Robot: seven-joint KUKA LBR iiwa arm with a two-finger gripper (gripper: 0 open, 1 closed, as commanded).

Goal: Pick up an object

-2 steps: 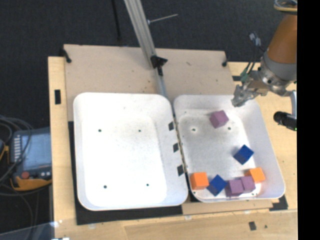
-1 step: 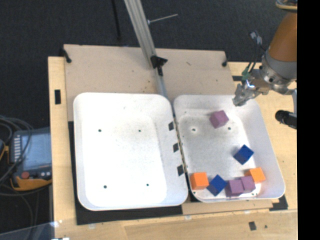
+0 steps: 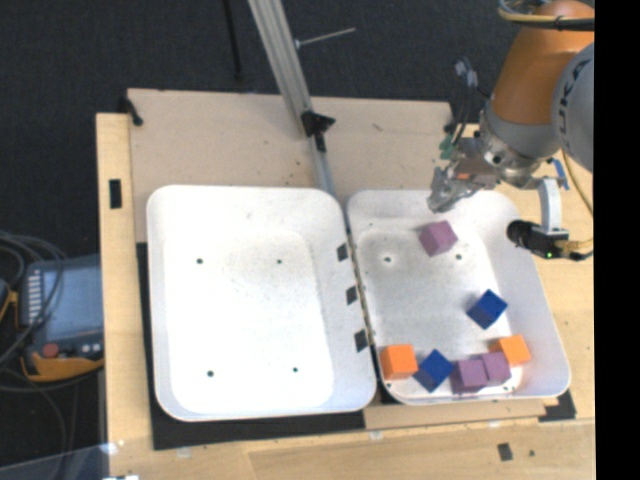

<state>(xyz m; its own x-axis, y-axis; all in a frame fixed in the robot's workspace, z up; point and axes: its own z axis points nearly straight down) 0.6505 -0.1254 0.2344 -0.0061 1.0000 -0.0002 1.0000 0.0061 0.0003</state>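
Blocks (image 3: pixel 456 368) in right bin (image 3: pixel 400 298)

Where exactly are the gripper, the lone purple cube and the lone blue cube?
gripper (image 3: pixel 443 200), camera view, its tip.
lone purple cube (image 3: pixel 437 237), camera view, top face.
lone blue cube (image 3: pixel 487 308), camera view, top face.

Blocks crowd the right bin's (image 3: pixel 520 268) near edge; its middle lies open.

The arm (image 3: pixel 545 78) has a rounded orange band, and grey casing shows on its right side. Below the band sits a grey metal wrist ring. The gripper (image 3: pixel 443 200) is small and grey — its details are blurred. Thin cables run beside the wrist, and a white bracket carries a black unit with a green light.
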